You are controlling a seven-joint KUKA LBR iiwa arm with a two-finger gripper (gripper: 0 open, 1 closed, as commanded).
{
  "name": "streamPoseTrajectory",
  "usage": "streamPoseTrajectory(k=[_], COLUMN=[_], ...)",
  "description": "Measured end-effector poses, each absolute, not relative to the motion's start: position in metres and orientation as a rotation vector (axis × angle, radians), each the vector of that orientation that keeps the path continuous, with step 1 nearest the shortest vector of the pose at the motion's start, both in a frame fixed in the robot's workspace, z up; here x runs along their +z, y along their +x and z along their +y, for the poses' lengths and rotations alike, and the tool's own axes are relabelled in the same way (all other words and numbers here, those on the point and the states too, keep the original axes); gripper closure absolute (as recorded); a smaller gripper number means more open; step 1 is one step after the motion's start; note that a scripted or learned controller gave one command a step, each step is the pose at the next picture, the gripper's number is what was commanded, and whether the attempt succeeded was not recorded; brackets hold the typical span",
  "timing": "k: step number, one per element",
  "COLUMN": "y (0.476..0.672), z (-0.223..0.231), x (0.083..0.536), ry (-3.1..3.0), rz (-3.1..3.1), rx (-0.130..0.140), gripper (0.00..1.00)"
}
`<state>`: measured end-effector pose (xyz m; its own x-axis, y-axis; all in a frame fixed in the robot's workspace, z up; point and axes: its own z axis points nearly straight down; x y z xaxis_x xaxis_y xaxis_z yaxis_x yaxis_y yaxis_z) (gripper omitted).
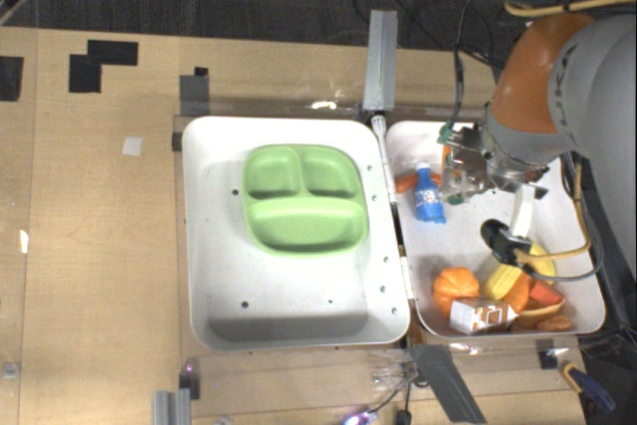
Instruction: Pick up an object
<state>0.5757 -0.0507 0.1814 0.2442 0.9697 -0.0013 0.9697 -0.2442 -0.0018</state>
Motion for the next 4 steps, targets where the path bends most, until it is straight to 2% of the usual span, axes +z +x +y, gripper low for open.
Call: streamPoseTrajectory(k=[1, 2, 3, 4], y=[0.55, 0.616, 0.521, 0.527], z=[-0.016, -0.029, -0.024, -0.049], x=[0.181, 0.181, 0.25, 0.201], ry=[-2.52, -2.53, -2.164, -2.512], rz=[-1.873, -1.862, -2.278, -1.884], rx=[0.004, 0.003, 0.0, 0.004], gripper=[1.0, 1.0, 1.0, 1.0])
